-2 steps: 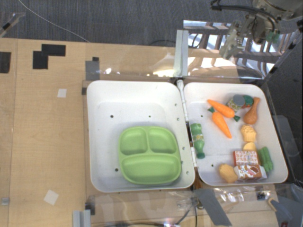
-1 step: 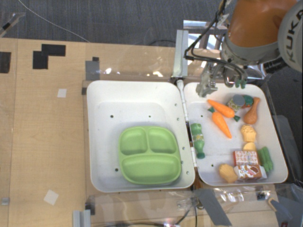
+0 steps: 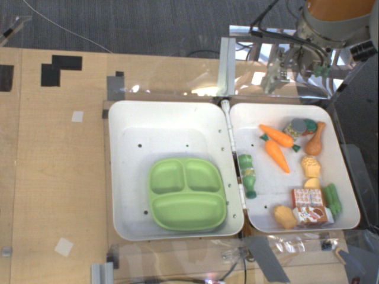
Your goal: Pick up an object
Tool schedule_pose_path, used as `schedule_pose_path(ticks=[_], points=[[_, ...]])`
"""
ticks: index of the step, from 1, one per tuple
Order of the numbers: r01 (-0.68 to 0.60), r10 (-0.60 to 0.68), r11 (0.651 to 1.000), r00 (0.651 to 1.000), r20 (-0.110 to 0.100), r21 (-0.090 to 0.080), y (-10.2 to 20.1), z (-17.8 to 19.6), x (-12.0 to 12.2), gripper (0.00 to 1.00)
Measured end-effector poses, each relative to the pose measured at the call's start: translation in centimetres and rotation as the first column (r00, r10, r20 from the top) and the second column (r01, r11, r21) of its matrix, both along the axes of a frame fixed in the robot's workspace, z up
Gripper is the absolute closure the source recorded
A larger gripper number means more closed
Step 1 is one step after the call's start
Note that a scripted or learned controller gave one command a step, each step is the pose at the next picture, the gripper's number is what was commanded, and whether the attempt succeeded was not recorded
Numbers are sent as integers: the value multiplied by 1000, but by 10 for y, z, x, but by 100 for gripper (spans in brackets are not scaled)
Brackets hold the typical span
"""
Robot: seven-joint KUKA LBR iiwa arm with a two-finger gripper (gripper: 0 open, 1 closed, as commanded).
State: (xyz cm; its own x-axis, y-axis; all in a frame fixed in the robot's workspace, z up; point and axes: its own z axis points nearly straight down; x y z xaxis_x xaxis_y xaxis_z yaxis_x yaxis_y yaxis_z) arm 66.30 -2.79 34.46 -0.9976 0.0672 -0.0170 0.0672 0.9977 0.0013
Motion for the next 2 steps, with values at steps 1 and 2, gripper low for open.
schedule_pose_path(ticks=[1, 2], points=[[-130, 130, 992, 992, -10, -1, -22, -54, -55, 100], [-56, 56, 998, 998, -1, 0, -7, 5, 1, 100]])
